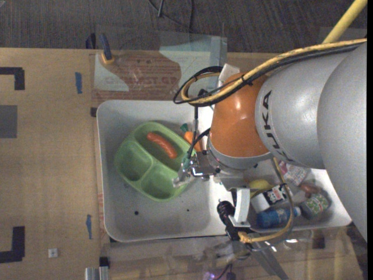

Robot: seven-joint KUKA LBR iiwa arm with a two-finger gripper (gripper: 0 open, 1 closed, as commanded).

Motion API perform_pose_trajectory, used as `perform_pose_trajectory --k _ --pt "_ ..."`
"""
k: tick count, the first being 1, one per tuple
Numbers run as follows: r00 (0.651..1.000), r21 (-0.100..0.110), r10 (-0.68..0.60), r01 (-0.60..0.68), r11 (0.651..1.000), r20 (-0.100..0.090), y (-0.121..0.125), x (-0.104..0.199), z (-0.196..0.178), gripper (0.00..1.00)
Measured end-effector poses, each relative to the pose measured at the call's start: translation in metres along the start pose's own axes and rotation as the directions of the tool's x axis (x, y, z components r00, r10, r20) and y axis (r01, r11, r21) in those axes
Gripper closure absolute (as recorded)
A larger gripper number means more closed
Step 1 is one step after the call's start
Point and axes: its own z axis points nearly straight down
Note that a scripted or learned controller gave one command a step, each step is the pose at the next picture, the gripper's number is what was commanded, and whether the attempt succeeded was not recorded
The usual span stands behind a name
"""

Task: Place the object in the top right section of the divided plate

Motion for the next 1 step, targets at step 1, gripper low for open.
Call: perform_pose_trajectory --k 1 --pt "1.0 -0.001 0.0 0.0 1.0 0.0 0.0002 -0.0002 -0.0002 0.0"
